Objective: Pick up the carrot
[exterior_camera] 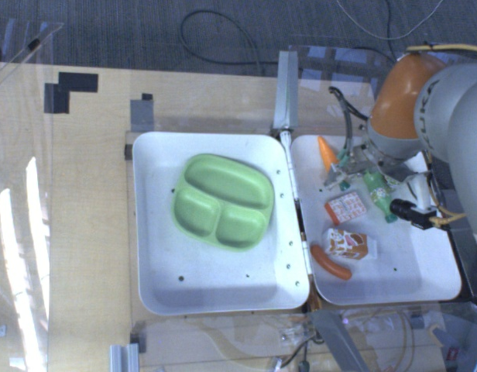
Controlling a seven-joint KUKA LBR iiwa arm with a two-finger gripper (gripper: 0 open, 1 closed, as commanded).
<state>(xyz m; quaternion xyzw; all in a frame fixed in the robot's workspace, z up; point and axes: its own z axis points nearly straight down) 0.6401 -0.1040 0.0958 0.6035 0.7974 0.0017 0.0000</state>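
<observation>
The wooden bench [84, 231] bears 2 shallow white bins side by side, left bin [157, 285] and right bin [432, 281].

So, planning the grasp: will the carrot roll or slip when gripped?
The carrot looks like stiff, smooth toy plastic, so it may slip. Its tapered, rounded shape could roll if nudged. It lies near the right bin back wall, probably light.

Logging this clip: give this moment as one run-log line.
carrot: right bin, far-left corner, not held | tool: just beside carrot | green tray: left bin
</observation>
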